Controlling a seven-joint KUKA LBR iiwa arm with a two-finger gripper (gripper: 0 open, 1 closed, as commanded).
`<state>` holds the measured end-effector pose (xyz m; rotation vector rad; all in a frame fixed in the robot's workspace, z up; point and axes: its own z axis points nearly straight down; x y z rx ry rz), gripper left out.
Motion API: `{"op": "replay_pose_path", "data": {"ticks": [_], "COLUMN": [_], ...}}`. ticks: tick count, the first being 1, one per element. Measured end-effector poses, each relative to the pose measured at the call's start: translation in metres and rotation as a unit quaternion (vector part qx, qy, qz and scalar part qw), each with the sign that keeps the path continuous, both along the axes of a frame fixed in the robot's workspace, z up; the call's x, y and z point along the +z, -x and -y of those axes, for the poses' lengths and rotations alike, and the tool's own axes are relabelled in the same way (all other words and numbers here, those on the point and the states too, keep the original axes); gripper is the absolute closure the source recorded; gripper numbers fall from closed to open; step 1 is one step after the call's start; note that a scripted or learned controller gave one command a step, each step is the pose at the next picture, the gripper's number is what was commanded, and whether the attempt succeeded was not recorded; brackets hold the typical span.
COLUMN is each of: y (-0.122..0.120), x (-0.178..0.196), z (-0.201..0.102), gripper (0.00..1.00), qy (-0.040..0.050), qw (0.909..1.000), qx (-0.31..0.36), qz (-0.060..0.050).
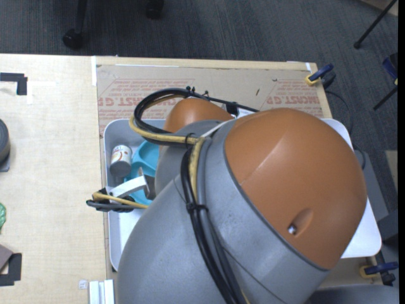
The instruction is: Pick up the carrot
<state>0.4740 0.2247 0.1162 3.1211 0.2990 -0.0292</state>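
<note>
The carrot lay out of sight, hidden by the arm that covered both bins. In the left bin stood a small labelled can, its writing too small to read, beside a blue item. Mirrored red print crossed the cardboard. The gripper's state could not be told.

- One camera, fixed above the bench, looking down at a slant.
- The arm stands very near the lens, covering the centre and lower right of the frame.
- The left bin peeks out at centre left; dark floor crosses the top.
</note>
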Motion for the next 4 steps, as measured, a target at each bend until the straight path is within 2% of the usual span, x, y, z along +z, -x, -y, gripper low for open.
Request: {"op": "replay_pose_path", "data": {"ticks": [2,3,4], "y": [-0.0005,-0.0043,-0.0048], "x": [0.0119,0.006,0.0125], "z": [-0.0003,-0.0005,0.0026], "gripper": [1.0,1.0,1.0], "qy": [-0.0006,-0.0001,0.0027], "qw": [1.0,1.0,0.9999], "qx": [0.002,0.005,0.005], "qz": [0.0,-0.007,-0.008]}}
